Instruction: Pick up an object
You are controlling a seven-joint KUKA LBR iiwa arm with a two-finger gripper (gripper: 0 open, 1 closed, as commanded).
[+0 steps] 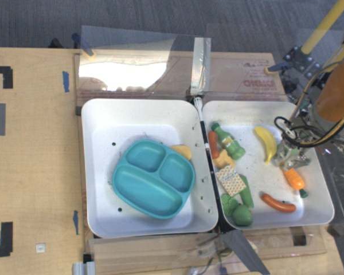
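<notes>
Two white bins sit side by side. The left bin [97, 153] carries a big teal divided plate [153, 178] with a yellowish piece [182, 151] peeking from behind it. The right bin [321, 205] is scattered with toy food: a green bottle [228, 142], a waffle-patterned square [231, 181], green vegetables [239, 206], a banana [266, 142], a sausage [278, 203] and a small carrot [294, 179]. The gripper [290, 156] hangs low in the right bin, between banana and carrot, just above the carrot. I reckon nothing is lifted yet; every item lies on the floor. Whether the pincer is apart or together, I cannot tell.
</notes>
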